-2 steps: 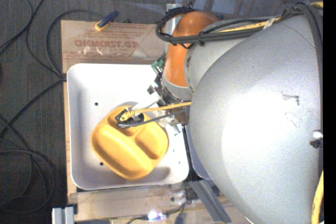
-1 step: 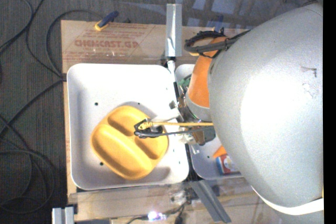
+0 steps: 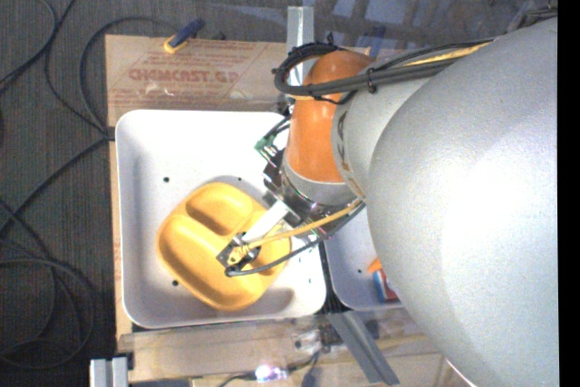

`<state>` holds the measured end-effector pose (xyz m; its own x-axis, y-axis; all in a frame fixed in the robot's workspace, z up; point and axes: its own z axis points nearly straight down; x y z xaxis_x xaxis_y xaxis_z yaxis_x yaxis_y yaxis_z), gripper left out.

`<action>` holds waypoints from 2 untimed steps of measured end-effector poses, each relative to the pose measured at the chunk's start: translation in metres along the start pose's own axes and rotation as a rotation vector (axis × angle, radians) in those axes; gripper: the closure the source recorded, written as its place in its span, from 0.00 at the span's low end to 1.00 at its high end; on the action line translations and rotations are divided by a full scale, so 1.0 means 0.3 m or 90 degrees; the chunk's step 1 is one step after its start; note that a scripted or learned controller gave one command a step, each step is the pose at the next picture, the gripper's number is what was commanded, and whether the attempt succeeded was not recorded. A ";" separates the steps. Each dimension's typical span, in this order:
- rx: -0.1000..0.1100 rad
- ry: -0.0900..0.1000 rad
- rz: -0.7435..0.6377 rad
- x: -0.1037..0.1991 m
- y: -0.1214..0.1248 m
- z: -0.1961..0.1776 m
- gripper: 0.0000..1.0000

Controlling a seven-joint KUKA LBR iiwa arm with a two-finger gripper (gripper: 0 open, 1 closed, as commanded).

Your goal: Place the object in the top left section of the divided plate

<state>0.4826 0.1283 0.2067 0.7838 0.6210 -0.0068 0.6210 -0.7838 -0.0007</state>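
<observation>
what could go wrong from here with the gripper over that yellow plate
1. The gripper hangs over the lower right part of the yellow divided plate, not its top left section, so a release here would likely land in the wrong compartment.
2. The plate lies tilted in the left bin; a push down might slide it.
3. The arm covers most of the right bin, hiding objects there.

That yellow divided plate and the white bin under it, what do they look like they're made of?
The yellow divided plate looks like moulded plastic: one even colour, rounded rims, a soft sheen. The white bin also seems plastic or coated metal, smooth and matte with rounded corners; the view leaves that open. The claw above the plate looks like thin dark metal.
</observation>
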 end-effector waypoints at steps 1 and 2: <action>0.003 0.000 -0.364 -0.019 0.019 0.158 1.00; 0.001 0.002 -0.492 -0.001 0.004 0.040 1.00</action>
<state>0.4830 0.1272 0.1948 0.1280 0.9918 -0.0005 0.9918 -0.1280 -0.0048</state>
